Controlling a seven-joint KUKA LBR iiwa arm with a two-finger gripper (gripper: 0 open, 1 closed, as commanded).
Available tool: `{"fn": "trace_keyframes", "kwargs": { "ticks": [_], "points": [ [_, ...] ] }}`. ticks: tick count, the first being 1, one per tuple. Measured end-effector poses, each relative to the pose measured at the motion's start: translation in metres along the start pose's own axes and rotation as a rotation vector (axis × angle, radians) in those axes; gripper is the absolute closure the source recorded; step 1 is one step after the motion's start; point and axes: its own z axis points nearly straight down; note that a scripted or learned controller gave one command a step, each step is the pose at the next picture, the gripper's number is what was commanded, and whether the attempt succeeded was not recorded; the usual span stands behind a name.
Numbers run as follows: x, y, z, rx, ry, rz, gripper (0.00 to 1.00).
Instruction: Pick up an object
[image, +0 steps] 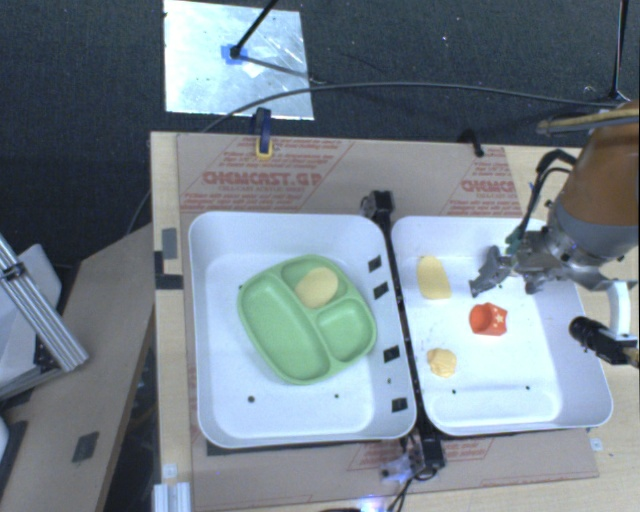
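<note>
The right bin (560, 400) holds a red object (488, 319) near its middle, a pale yellow oblong piece (433, 277) at its upper left, and a small yellow lump (442, 361) lower down. My gripper (492, 276) hangs over the right bin just above and slightly right of the red object, reaching in from the right. Nothing shows between its fingers. The left bin (225, 400) carries a green divided plate (305, 318) with a yellow round piece (318, 288) in its top compartment.
A black divider with clips (392, 300) runs between the two bins. The arm's orange-banded body (605, 190) covers the right bin's upper right corner. A black fitting (600, 340) sits at the right bin's edge. Cardboard (300, 175) lies under both bins.
</note>
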Motion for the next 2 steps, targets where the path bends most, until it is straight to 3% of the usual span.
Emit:
{"fn": "trace_keyframes", "kwargs": {
  "ticks": [1, 2],
  "points": [
    [0.0, 0.003, -0.007, -0.013, -0.002, -0.003, 0.0],
    [-0.009, 0.006, 0.049, -0.009, -0.002, 0.0, 0.0]
  ]
}}
